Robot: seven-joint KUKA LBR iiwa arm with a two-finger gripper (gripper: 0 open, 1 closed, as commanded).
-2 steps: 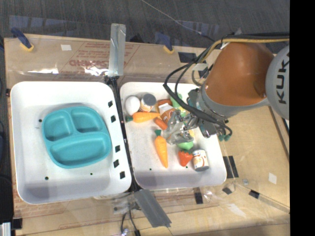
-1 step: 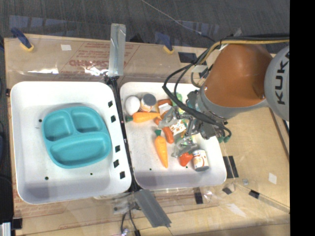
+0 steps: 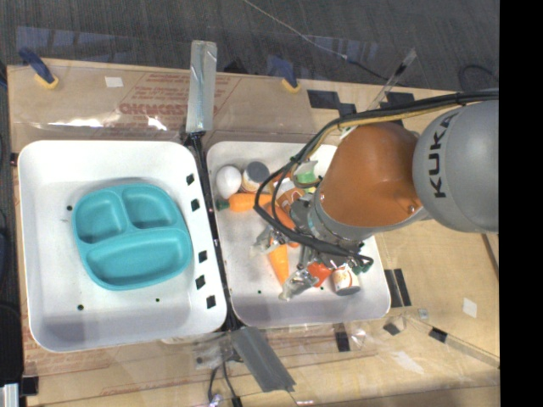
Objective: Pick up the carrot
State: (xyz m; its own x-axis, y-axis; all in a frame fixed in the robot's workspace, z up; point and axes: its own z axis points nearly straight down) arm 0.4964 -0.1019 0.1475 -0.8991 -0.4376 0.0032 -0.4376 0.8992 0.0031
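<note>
The carrot [image 3: 278, 264], a short orange cone, lies in the middle of the right bin [image 3: 254, 312], pointing toward the front. My gripper [image 3: 294, 281] hangs low just to the carrot's right, under the orange wrist band, with its metal tip close to the carrot's lower end. The wrist and cables cover much of the bin's right half, so contact between gripper and carrot cannot be made out.
The left bin [image 3: 42, 312] holds a teal divided plate [image 3: 131, 234]. In the right bin are a white egg-like ball [image 3: 228, 179], a dark round item [image 3: 256, 175], an orange piece [image 3: 243, 202], a green-topped item [image 3: 305, 176], a red-orange item [image 3: 319, 271] and a small can [image 3: 344, 281].
</note>
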